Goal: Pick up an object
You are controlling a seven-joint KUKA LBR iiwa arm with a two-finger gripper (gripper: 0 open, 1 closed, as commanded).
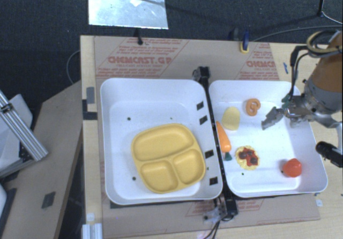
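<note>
Toy carrot lies against right bin's left wall, gripper seemingly empty.

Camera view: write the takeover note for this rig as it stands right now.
Pincer: above the right bin, at its upper right part, nothing seen between its fingers.
Right bin holds: pretzel, pale yellow piece, carrot along the left wall, small pizza, tomato.
Left bin holds a yellow divided tray.
Done: nothing picked.
Left: grasp and lift one object; the pretzel lies nearest.
</note>
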